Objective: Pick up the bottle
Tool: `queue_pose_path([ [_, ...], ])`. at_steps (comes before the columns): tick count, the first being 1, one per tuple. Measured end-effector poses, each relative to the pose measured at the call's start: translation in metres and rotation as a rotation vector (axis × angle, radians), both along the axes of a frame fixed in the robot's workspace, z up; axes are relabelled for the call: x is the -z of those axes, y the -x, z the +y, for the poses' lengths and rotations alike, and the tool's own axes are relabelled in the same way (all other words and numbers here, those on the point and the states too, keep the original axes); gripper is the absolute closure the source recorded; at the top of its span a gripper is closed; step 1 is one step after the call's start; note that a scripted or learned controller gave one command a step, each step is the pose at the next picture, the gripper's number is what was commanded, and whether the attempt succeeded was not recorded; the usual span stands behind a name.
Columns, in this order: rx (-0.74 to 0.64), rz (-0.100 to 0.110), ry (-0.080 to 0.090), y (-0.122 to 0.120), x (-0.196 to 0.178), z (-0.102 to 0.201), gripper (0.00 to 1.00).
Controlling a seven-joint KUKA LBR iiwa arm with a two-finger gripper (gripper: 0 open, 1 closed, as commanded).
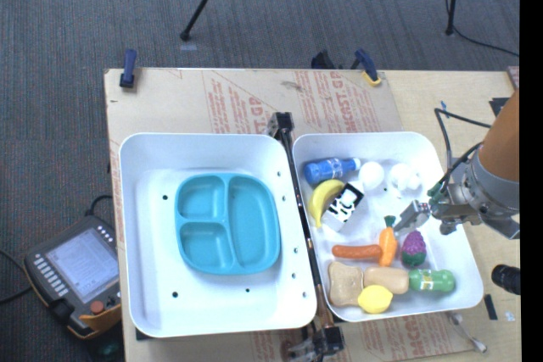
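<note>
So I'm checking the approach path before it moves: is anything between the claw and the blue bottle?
Yes. The claw is at the right bin's right side; the blue bottle lies at its upper left. Two white round pieces sit between them, and the banana touches the bottle's lower side.

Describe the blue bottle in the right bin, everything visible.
The blue bottle lies on its side near the far left corner of the right bin, looks like plastic, with a white label band and a pale cap end pointing toward a white ball. The banana curves just below it, apparently touching. The end effector is off to the right, apart from it.
</note>
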State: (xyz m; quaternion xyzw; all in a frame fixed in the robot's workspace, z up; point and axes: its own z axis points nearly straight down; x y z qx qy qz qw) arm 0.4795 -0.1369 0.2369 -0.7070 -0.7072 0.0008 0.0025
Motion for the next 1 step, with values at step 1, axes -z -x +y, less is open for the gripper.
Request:
queue_pose_path([
  [1,0.000,0.002,-0.002,-0.0004,-0.0095,0.0003,1.00],
])
